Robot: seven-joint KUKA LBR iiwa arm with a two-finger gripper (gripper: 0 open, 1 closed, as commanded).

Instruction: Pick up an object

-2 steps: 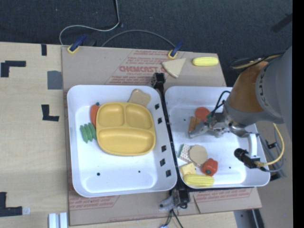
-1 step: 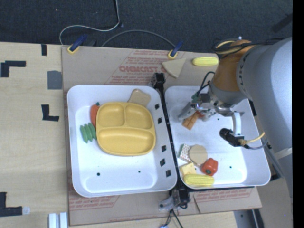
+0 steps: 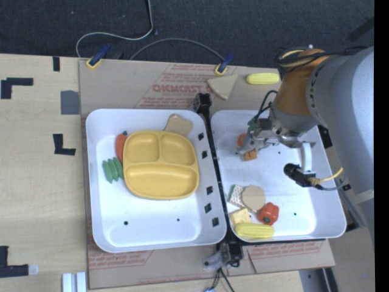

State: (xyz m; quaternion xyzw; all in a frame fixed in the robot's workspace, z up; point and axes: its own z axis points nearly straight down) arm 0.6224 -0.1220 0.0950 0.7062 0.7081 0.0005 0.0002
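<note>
Gripper (image 3: 250, 146) is lowered in right bin (image 3: 322, 224) near its upper left; finger state cannot be told; small orange piece (image 3: 250, 156) is seen just below.

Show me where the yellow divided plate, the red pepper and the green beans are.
yellow divided plate (image 3: 161, 165), camera view, on the divider between its compartments.
red pepper (image 3: 268, 212), camera view, on the middle of its red body.
green beans (image 3: 112, 170), camera view, on the middle of the bunch.

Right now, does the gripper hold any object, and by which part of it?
It cannot be told. The gripper is low in the right bin, right at a small orange piece, but the view does not settle whether the piece is held.
</note>
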